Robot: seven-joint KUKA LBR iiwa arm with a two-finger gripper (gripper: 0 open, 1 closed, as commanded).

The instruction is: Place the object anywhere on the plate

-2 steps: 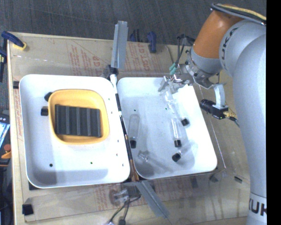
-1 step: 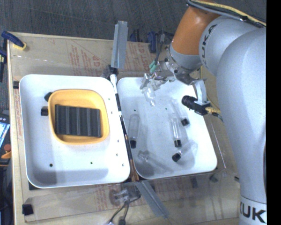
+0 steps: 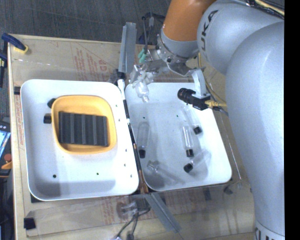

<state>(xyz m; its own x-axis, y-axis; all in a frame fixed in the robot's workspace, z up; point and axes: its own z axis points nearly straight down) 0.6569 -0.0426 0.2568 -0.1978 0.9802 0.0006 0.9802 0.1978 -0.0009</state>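
1. The grey arm with an orange band (image 3: 240,59) reaches in from the right over the far edge of the right bin.
2. Two shallow white bins sit side by side on the desk (image 3: 65,59): the left bin (image 3: 35,174) and the right bin (image 3: 165,109).
3. A yellow rounded plate with a dark ribbed centre (image 3: 83,124) lies in the left bin.
4. Clear plastic tubes with black caps (image 3: 188,139) lie in the right bin, well apart from the plate.
5. The claw (image 3: 140,79) hovers at the right bin's far left corner; whether it is clenched or released, I cannot tell.

Yellow plate (image 3: 85,104) in left bin (image 3: 35,174), clear tubes (image 3: 189,139) in right bin (image 3: 165,104), grey arm (image 3: 250,84) above
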